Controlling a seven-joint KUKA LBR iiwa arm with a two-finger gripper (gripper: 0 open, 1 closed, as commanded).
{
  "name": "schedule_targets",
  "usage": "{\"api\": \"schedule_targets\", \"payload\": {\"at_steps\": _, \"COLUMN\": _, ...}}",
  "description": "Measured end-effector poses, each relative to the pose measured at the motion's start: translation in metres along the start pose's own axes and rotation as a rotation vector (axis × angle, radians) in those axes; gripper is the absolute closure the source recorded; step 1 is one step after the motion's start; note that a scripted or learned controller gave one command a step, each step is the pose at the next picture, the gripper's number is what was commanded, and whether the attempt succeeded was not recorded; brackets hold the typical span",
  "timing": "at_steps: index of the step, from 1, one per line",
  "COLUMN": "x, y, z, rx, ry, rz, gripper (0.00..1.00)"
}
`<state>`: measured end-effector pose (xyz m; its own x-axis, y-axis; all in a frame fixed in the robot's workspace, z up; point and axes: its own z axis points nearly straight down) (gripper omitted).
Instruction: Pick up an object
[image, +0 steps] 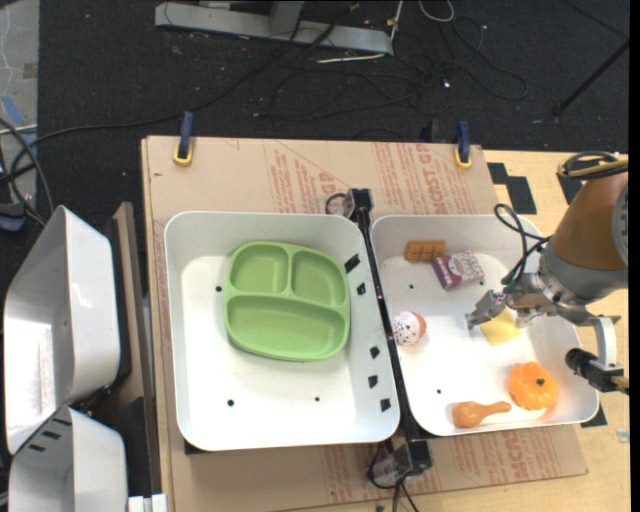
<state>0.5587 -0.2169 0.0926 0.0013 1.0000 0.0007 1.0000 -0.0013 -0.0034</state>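
**Two bins, and the arm is low over the right one**

Two white bins sit side by side on the bench (300, 165), and all the action is on the right. The left bin (190, 330) carries a green divided plate (288, 302), lying flat near its middle. The right bin (440, 400) holds the small stuff: an orange wafer block (424, 250) near the far wall, a purple-and-white packet (459, 269) just beside it, a white ball with pink marks (407, 327) close to the wall the two bins share, a yellow block (499, 330) toward the middle, an orange pumpkin (531, 386) near the front right corner, and an orange gourd-shaped piece (479, 411) lying along the front wall just left of the pumpkin.

The arm (592, 240) comes in from the right, its orange band high and its grey wrist angled down into the right bin. The jaws (493, 312) are right at the yellow block, their metal tips touching or just over its upper left edge. From this slant I cannot tell whether they are spread or pressed together, or whether the block sits between them. The yellow block looks to be resting on the bin floor, well apart from the ball and near the pumpkin.
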Motion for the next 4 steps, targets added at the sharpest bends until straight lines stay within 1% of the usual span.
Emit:
{"api": "schedule_targets", "payload": {"at_steps": 1, "x": 0.000, "y": 0.001, "z": -0.013, "rx": -0.005, "ry": -0.001, "rz": 0.000, "gripper": 1.00}}
{"api": "schedule_targets", "payload": {"at_steps": 2, "x": 0.000, "y": 0.004, "z": -0.056, "rx": -0.009, "ry": -0.003, "rz": -0.004, "gripper": 1.00}}
{"api": "schedule_targets", "payload": {"at_steps": 3, "x": 0.008, "y": 0.007, "z": -0.116, "rx": -0.009, "ry": -0.003, "rz": -0.006, "gripper": 1.00}}
{"api": "schedule_targets", "payload": {"at_steps": 4, "x": 0.008, "y": 0.008, "z": -0.156, "rx": -0.009, "ry": -0.003, "rz": -0.006, "gripper": 1.00}}
